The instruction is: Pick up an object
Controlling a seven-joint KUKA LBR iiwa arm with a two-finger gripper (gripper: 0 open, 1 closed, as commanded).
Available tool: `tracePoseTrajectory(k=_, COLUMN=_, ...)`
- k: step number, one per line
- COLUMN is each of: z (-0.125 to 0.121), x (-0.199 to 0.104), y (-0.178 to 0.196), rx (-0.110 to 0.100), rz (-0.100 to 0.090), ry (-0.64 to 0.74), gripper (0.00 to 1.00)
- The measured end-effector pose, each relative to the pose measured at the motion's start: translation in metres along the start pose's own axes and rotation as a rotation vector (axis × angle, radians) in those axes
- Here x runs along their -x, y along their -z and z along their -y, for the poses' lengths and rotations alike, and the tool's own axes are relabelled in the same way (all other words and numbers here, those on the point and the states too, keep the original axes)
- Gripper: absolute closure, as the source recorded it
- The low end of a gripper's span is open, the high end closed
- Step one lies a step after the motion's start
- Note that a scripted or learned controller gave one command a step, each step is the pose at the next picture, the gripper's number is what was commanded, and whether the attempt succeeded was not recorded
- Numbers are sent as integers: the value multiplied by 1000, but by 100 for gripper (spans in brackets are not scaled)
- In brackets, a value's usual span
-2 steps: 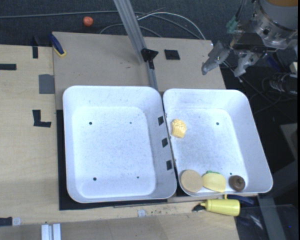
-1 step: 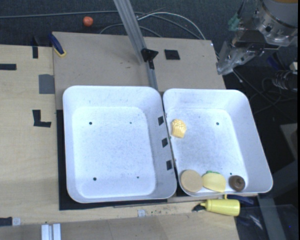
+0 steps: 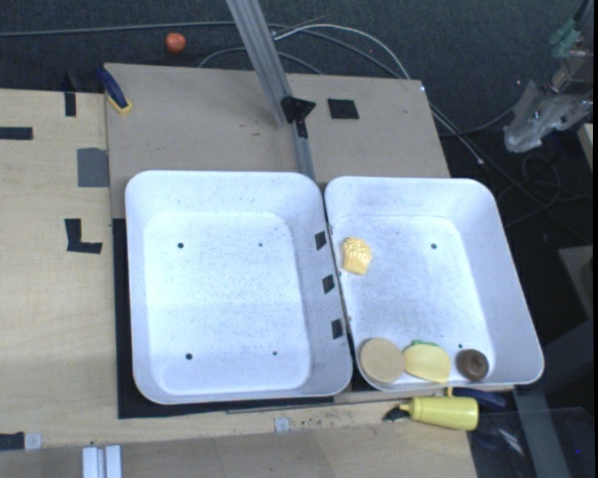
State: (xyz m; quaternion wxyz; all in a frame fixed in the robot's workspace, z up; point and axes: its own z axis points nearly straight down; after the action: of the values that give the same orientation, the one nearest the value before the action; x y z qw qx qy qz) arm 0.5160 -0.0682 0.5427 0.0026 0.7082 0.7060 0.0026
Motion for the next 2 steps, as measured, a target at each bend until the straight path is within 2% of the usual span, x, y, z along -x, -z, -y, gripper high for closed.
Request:
tracePoseTrajectory(k=1, z=-37, x=11, y=-99, rx=-16, rz=0, ry=3, gripper=100)
tracePoseTrajectory(k=2, z=23, x=-74, y=-80, rx=-4, rz=-2, ry=11, gripper=100)
